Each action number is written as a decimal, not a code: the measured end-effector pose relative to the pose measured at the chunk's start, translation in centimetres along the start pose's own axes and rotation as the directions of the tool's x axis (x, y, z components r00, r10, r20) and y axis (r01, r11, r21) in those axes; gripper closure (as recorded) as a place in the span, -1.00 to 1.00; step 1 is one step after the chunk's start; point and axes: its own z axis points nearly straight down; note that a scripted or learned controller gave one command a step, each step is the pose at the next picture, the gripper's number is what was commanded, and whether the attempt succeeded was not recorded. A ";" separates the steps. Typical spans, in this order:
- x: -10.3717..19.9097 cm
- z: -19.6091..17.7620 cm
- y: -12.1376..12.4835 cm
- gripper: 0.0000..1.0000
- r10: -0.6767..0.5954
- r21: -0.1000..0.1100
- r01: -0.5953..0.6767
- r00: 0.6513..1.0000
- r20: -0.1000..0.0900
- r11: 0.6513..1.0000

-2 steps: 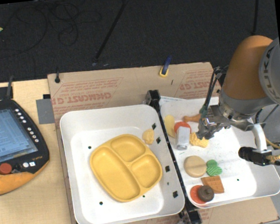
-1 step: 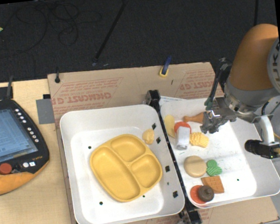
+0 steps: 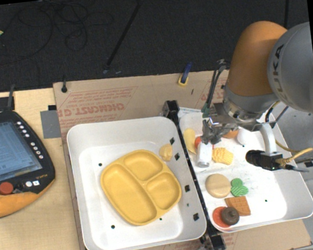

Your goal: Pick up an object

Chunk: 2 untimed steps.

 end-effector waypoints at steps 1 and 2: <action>3.9 0.4 3.6 1.00 0.001 -0.001 -0.001 1.000 0.000 1.000; 8.3 -1.6 5.9 1.00 0.000 -0.002 0.000 1.000 0.000 1.000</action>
